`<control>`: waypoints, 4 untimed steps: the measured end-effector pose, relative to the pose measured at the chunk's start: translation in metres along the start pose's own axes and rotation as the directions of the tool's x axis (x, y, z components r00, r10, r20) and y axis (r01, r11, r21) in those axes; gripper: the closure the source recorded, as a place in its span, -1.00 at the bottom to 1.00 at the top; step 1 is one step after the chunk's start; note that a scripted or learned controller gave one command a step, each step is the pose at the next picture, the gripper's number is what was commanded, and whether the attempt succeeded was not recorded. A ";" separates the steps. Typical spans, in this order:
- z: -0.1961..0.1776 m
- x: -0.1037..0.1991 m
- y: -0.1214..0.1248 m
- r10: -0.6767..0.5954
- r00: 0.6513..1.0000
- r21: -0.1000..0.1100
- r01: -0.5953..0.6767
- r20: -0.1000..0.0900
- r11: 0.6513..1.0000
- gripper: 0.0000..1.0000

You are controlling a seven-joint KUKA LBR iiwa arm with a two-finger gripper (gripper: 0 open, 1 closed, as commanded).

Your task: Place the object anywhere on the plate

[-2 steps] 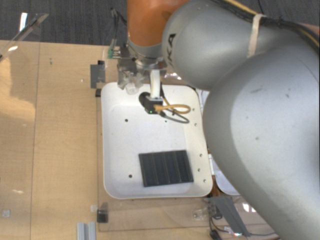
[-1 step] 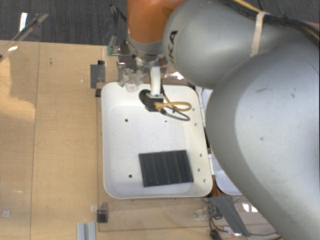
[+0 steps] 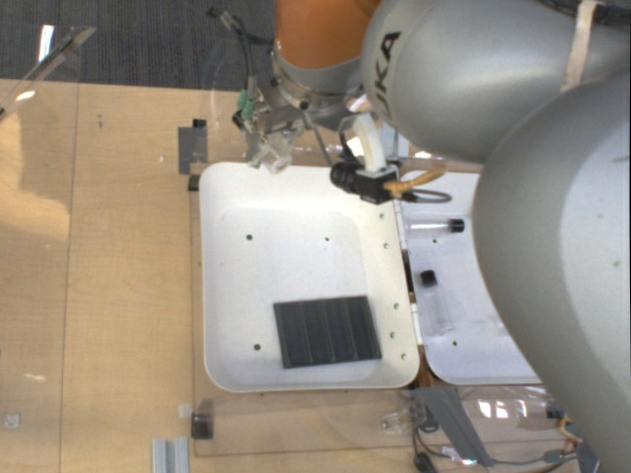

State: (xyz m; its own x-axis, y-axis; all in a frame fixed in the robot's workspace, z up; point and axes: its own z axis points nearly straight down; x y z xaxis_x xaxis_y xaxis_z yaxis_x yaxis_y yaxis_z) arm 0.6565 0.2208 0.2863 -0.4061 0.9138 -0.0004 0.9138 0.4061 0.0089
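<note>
The arm [image 3: 493, 77] is the biggest thing here, its grey links covering the counter's [image 3: 99, 264] right side and most of the right bin [image 3: 463, 353]. The orange band [image 3: 315, 13] sits over the far edge of the left bin [image 3: 227, 363], which puts the wrist above that bin's far rim.

The left bin lies open to the camera. A dark ribbed rectangular slab [image 3: 326, 331] rests flat on its floor near the near right corner; this may be what the task calls the plate, though that is a guess. Lying flat and apart from the walls, it would be an easy target to set something on.

In the right bin, a small dark piece [image 3: 427, 278] sits by the left wall, and a thin pen-like item [image 3: 434, 227] lies toward the far end. Either could be the object; I cannot tell which.

The gripper [image 3: 268, 151] hangs just past the left bin's far edge. Whether it is spread or pressed together, I cannot tell, nor whether it carries anything.
</note>
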 end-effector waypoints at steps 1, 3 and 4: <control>0.156 -0.018 0.004 0.097 0.995 0.008 -0.097 -0.001 0.995 1.00; 0.092 0.037 -0.093 0.091 0.996 0.009 -0.091 -0.001 0.996 1.00; -0.084 0.023 -0.111 -0.248 0.969 -0.003 0.248 0.001 0.969 1.00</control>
State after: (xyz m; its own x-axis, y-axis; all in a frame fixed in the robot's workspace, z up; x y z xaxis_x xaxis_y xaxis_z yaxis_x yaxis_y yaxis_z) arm 0.5456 0.1962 0.3688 -0.6196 0.7849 -0.0040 0.7848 0.6196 0.0112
